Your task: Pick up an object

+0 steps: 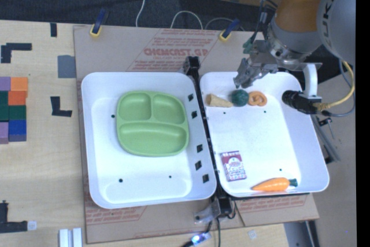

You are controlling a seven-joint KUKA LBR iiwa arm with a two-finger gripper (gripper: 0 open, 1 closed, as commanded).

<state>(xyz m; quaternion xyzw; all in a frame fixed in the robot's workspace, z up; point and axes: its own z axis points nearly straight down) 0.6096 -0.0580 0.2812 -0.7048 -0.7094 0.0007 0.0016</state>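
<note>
Gripper [243, 83] hangs low at the right bin's [300, 182] far edge, jaw state impossible to tell, green ball [240, 98] just beneath its tips, orange ring [258, 99] touching the ball's right, tan wedge [218, 101] left, carrot [272, 185] well apart near the front.

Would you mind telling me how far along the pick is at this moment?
Done: the claw has reached the right bin's far edge. In hand: it hangs just above the green ball, between the tan piece and orange ring. Left: gripping and lifting; everything lies on the bin floor.
</note>
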